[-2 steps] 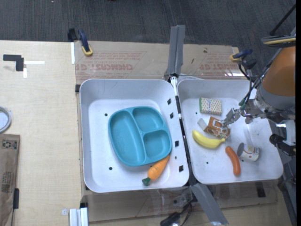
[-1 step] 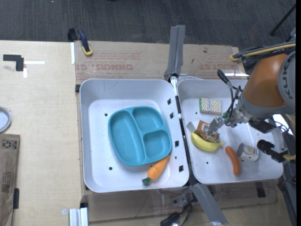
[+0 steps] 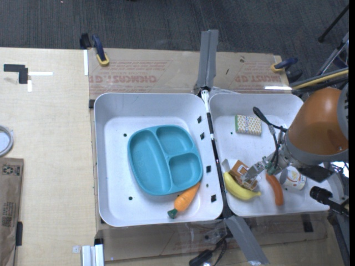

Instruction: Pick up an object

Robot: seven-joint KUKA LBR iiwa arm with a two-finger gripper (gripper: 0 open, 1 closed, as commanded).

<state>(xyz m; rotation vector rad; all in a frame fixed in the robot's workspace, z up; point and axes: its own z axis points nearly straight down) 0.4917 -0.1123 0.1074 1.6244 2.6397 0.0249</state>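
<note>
Carrot (image 3: 184,199) beside blue plate (image 3: 165,159), left bin (image 3: 105,148); claw (image 3: 256,172) (grip unclear) over banana (image 3: 241,187), right bin (image 3: 222,121).

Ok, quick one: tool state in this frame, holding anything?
Tool: low in the right bin, over the small orange box by the banana; open or closed cannot be told.

Arm's orange band (image 3: 320,122) runs off the right edge, so the upper arm is cut away. Gripper (image 3: 254,173) is small and blurry; finger spacing can't be made out. The white round obj (image 3: 292,178) is partly tucked under the wrist (could be a cup or ball, too small to tell). Box (image 3: 239,172) beside the banana (image 3: 239,187) is partly covered by gripper; its print is unreadable. Tape roll (image 3: 4,141) is clipped at left edge.
</note>
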